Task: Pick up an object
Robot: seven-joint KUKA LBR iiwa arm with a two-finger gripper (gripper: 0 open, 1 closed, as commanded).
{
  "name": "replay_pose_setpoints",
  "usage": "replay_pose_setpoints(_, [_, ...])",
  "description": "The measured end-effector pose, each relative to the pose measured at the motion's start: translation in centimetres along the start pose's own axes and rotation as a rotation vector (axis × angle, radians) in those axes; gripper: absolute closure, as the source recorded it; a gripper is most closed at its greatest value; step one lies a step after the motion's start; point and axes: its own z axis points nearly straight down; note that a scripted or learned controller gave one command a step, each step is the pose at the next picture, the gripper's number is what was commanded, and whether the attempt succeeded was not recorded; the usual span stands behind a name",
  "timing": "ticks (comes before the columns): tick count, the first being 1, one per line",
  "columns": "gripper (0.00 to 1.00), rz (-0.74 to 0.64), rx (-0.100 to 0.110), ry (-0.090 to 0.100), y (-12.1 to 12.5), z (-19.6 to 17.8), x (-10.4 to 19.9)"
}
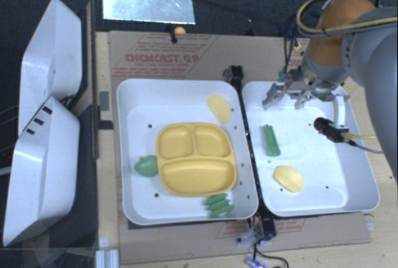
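Gripper point(287, 97) spread wide, empty, poised over far edge of right bin point(360, 189). Nothing lifted yet. Nearest candidates: green stick point(271, 140) mid-bin, yellow piece point(288, 178) nearer front. Descent and grasp remain.

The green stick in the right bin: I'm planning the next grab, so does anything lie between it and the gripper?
Nothing visible does. The green stick lies alone on the right bin's floor, below and slightly left of the gripper in the camera view, with bare white floor between them. The yellow piece lies beyond it, nearer the front.
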Motion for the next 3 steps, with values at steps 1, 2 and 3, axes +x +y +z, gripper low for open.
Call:
replay_pose_setpoints(1, [0.00, 0.001, 0.000, 0.000, -0.1, 5.2, 0.0])
replay_pose_setpoints(2, [1.00, 0.000, -0.006, -0.001, 0.1, 3.9, 0.0])
replay_pose_setpoints(3, [1.00, 0.000, -0.008, -0.001, 0.1, -0.6, 0.5])
